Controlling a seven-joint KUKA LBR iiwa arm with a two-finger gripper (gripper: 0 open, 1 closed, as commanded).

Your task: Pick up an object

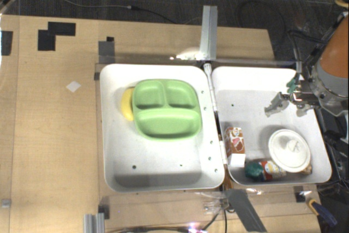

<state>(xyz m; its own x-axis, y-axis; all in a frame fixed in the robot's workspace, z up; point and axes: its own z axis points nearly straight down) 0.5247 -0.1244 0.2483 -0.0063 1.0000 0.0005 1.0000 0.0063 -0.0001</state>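
Gripper (289,103) sits over the right bin (245,87), upper right, fingers apart, nothing between them. White bowl (289,149) lies just below the fingers, upside down as far as the view shows. Small carton (235,144) stands lengthwise up-down by the bin's left wall. Bottle (265,170) lies left-right along the bottom edge, green end leftward.

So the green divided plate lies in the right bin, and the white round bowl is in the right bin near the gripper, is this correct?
Not quite. The green divided plate lies in the left bin, partly over a yellow thing, as the camera view shows. The rest holds: the white round bowl is in the right bin, near the gripper.
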